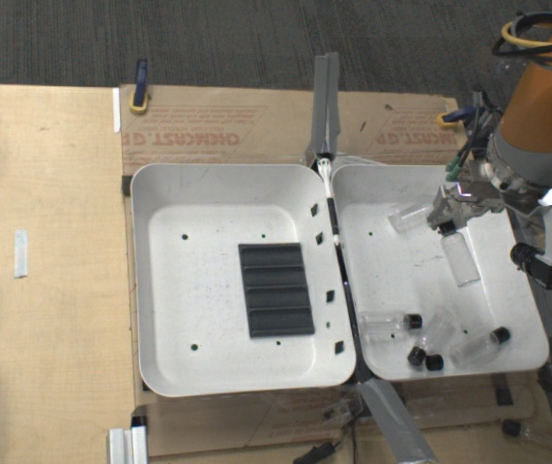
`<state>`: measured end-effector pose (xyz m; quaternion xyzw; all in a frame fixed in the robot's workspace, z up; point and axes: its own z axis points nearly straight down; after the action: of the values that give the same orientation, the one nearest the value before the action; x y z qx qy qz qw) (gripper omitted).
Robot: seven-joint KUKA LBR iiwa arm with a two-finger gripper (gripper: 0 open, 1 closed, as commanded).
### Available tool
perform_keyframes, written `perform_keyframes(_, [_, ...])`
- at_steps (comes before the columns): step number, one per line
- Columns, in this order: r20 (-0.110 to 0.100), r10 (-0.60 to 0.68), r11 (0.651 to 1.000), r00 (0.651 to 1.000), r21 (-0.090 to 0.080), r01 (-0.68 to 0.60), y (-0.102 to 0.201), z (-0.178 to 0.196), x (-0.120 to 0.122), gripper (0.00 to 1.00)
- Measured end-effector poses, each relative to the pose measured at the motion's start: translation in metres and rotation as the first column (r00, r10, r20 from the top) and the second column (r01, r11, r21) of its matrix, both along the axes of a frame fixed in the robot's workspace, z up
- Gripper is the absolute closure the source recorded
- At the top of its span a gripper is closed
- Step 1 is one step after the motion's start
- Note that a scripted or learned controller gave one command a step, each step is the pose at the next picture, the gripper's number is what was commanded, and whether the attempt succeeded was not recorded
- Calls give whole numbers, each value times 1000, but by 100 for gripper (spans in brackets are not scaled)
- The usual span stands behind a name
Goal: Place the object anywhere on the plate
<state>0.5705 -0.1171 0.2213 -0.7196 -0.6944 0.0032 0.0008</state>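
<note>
Grey arm (532,153) with broad orange band, yellow and black cables looped on top — dark metal wrist fittings

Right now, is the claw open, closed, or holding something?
Claw: over the right bin; open or closed cannot be told.
</note>
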Motion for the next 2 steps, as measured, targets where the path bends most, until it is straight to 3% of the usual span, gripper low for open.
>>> perform_keyframes(1, [1, 66, 998, 998, 3, -66, 76, -31, -11, 100])
perform_keyframes(2, [3, 108, 994, 994, 2, -108, 162, -7, -6, 100])
